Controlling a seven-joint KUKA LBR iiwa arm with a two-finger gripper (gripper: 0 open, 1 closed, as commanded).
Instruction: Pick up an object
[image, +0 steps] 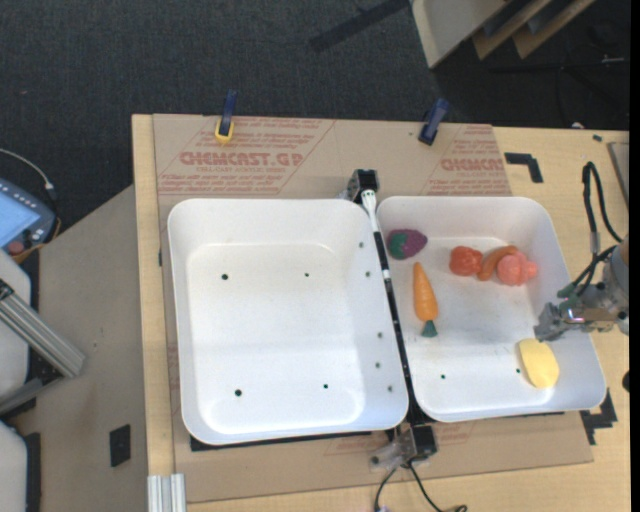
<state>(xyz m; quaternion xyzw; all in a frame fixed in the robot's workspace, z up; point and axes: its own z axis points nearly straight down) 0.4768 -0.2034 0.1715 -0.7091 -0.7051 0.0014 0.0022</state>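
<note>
The right bin (470, 398) holds several toy foods. An orange carrot (425, 296) with a green tip lies near its left wall, and a purple and green piece (406, 242) sits just above it. A red tomato-like piece (465, 261), an orange piece (493, 264) and a pink-red piece (516, 269) cluster at the back right. A yellow lemon-like piece (539, 364) rests at the front right. My gripper (556, 322) shows as a small grey metal part at the bin's right rim, just above the yellow piece and apart from it.
The left bin (200, 400) sits beside the right one, with a black divider strip (388, 300) between them. Both stand on a cardboard sheet (300, 150) held by clamps at the back. Black cables (595, 225) hang near the right edge.
</note>
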